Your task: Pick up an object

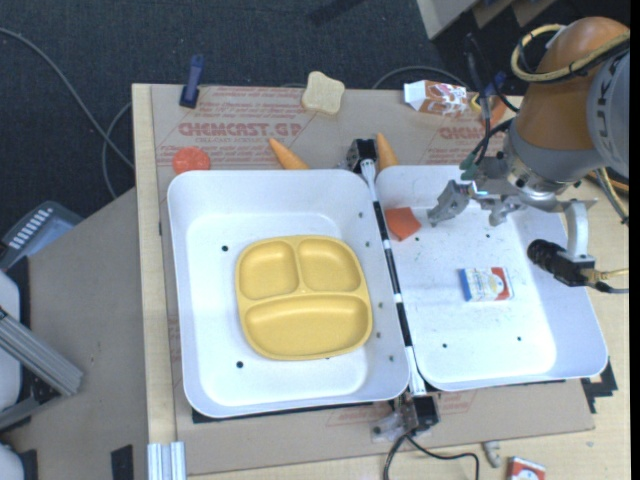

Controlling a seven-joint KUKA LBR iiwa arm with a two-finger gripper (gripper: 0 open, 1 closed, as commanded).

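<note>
From where I stand, the yellow divided plate (302,297) lies in the middle of the left bin (200,228), with bare white floor all round it. Right of the plate, across the clipped rims, the right bin (560,353) holds an orange block (403,223) tight by the dividing edge and a small blue-and-white packet (485,284) near its centre, well apart from each other. The gripper (470,200) hovers over that bin's far part, between block and packet; its jaws look spread and grasp nothing. Beyond the plate, on the table (250,128), lie a bread slice (323,92), two carrot pieces (287,155), an orange disc (190,159) and a blue clip (190,80).
</note>
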